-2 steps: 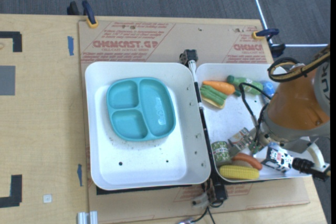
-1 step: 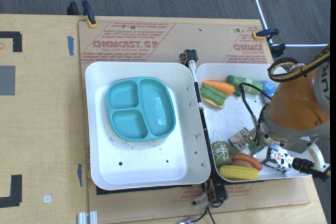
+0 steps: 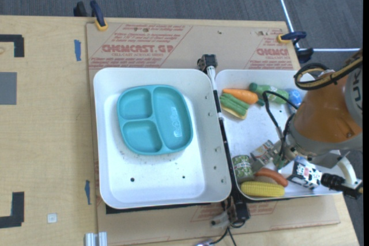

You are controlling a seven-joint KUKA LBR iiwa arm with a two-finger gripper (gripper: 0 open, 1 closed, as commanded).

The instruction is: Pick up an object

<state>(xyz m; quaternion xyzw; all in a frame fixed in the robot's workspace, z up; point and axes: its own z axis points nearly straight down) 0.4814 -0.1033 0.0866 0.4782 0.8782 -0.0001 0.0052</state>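
The right bin holds toy food. At its back lie an orange carrot, a green ridged piece, a green vegetable and a small blue item. Along its front lie a yellow corn cob, a red-orange sausage and a green patterned can. My gripper reaches down into the front half of this bin, just above the sausage and to the right of the can. The arm's orange band hides the bin's right side.
The left bin carries a teal divided plate. A black clamp stands at the back between the two bins. Cables loop over the right bin's back corner. The bins rest on a cardboard sheet on the wooden bench.
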